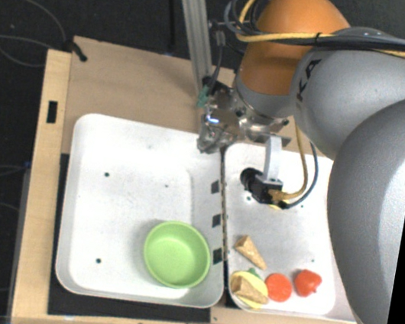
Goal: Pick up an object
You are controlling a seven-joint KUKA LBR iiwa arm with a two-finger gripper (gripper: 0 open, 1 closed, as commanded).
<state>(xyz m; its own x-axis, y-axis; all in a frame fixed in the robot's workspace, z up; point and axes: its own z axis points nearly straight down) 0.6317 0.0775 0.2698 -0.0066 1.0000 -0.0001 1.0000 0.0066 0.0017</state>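
A light green bowl (pixel 177 254) sits upright in the near right corner of the left bin (pixel 106 179). In the right bin (pixel 299 229), along its near edge, lie a tan wedge (pixel 250 251), a yellow-and-tan block (pixel 250 288), an orange ball (pixel 279 287) and a red piece (pixel 307 282). My gripper (pixel 211 140) hangs under the orange-banded wrist at the far end of the divider between the bins, well away from all these objects. Nothing shows in its grasp.
The big grey arm covers the right bin's far right side. A black fitting with a yellow cable (pixel 262 186) hangs over that bin's far part. A metal rail (pixel 193 16) slants up behind the bins. The wooden bench (pixel 123 81) rims both bins.
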